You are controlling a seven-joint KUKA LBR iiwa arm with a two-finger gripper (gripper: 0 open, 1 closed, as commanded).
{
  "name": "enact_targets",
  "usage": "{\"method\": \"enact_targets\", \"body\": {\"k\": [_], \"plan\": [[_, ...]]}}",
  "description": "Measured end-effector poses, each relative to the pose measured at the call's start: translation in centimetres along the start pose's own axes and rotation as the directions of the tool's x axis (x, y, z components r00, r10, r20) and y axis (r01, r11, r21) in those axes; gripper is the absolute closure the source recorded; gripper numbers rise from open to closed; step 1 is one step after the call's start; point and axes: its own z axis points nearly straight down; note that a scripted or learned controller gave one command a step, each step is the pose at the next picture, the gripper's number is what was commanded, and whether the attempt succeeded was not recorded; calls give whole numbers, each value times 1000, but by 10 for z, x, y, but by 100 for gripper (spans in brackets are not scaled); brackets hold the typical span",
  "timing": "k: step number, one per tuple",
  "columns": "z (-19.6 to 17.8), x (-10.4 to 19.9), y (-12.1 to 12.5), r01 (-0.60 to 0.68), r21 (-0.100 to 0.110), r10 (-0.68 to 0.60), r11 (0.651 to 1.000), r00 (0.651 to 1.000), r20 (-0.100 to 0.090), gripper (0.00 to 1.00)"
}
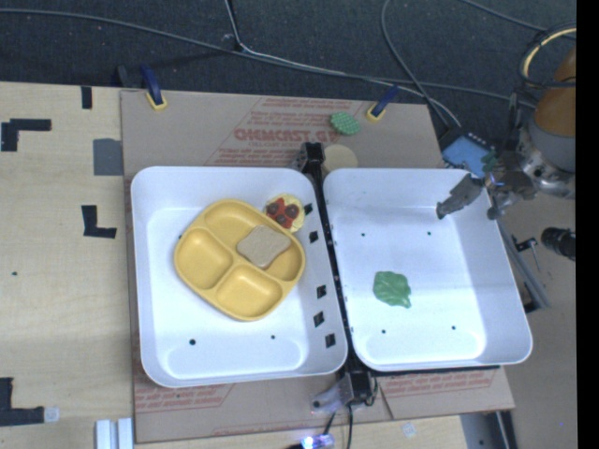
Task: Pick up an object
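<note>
On the pale wooden worktop (56, 279) two shallow white plastic bins sit side by side. The left bin (164, 344) holds a yellow divided plate (211, 255) carrying a tan slice of bread (263, 246). The right bin (468, 335) holds a crumpled green leafy piece (392, 288). The two-finger claw (468, 201), fingers spread apart, hovers over the right bin's upper right corner.
</note>
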Motion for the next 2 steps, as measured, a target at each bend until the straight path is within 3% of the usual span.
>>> {"method": "enact_targets", "body": {"k": [1,2], "plan": [[-8,1,3,4,-12,-4,1000,1000,3,0],[57,1,4,4,-7,-4,1000,1000,2,0]]}}
